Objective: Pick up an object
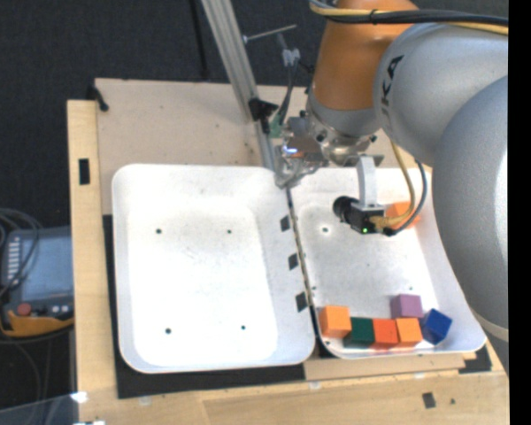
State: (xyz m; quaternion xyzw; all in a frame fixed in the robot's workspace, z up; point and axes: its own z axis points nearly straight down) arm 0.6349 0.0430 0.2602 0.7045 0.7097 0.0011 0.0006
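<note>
Blocks: the blocks point(386, 331) are crowded in a row along the near wall of the right bin point(336, 264). The green block point(361, 332) is touching its orange neighbours, the purple block point(407, 305) is just behind the row, and the blue block point(436, 325) is at the right end.
Stray piece: an orange piece point(400, 211), probably another block, lies farther back in the same bin and is partly hidden by the robot's own hardware.
Gripper: the gripper point(286, 177) is at the far end of the seam where the right bin meets the left bin point(203, 237). It is well apart from the row.
Gripper state: you cannot tell from this view whether it is wide, narrow or holding anything.
Risk, position: if it descends here, expect it to strike the bin rims or close on nothing, since no block lies under it.
Risk, crowding: the row leaves little room beside any one block, so a grasp may wedge, nudge a neighbour or lift two.
Risk, wall: the row is against the near wall, and a low approach could catch the rim.
Risk, sight: the arm covers part of the right bin, so check any claimed pick carefully.
</note>
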